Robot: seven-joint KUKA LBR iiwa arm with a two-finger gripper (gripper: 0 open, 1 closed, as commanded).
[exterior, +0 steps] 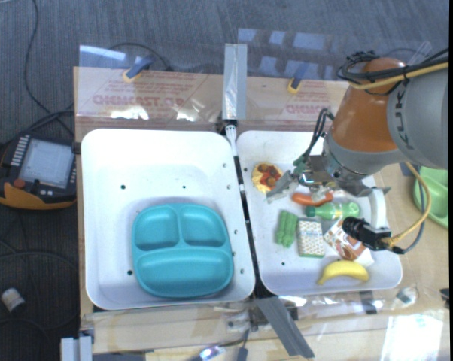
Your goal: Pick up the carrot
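Over the right bin (272,277), the jaws (311,188) hang just above the carrot (311,198); their spread cannot be told.

The grey arm (407,119) reaches in from the right, its orange band above the wrist, over the right bin's (275,277) far right corner; the gripper (302,180) (dark, pointing down) hangs inside the bin.

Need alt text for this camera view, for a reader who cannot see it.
The arm's gripper hangs low over the right bin, just above an orange carrot lying among toy foods: a banana and a green vegetable. The left bin holds a teal divided plate.
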